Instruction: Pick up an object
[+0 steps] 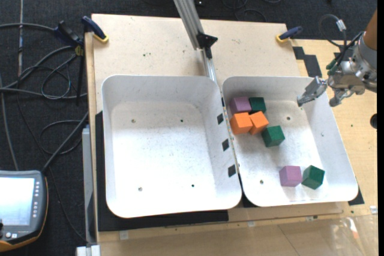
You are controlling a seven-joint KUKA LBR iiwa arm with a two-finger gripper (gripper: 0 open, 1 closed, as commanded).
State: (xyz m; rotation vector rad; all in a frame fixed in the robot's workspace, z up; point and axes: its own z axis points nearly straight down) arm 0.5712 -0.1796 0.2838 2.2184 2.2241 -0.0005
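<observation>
Tool (321, 92) above right bin (336, 147) rim, fingers spread, holding nothing. Blocks likely light, rigid, flat-sided. Lone green cube (273, 135) easiest: grip opposite faces. Orange pair (249, 122) touching, harder.

text: none legible | pendant screen (15, 204): seemingly too blurred to read

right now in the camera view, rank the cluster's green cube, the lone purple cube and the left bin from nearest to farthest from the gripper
1. Green cube, top of the cluster, just left of the gripper.
2. Purple cube, near the right bin's front edge.
3. Left bin, across the divider.
</observation>
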